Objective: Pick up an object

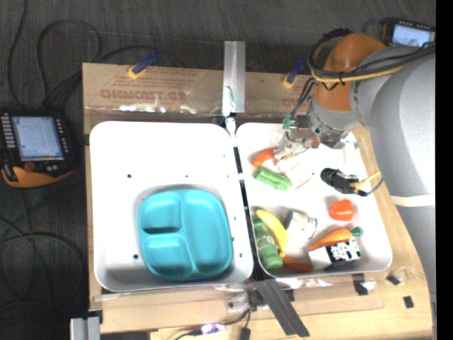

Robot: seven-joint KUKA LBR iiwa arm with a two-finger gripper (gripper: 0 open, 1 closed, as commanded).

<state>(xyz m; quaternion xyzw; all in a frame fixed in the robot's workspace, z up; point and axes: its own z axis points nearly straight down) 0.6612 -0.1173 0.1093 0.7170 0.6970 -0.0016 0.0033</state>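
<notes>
Arm: reaches in from the view's right, orange band above the wrist.
Gripper (291, 149): low over the far end of the crowded bin (371, 227) — whether it is open or closed cannot be told.
Nearest things: a small orange piece (262, 156) just beside the gripper and a green piece (273, 179) near it, both lying in the bin.
Near end of that bin: a banana (273, 229), a white cup (301, 225), a red tomato (342, 209), a carrot (331, 238).
Other bin (163, 151): holds a teal divided plate (185, 234) — well apart from the gripper.
</notes>
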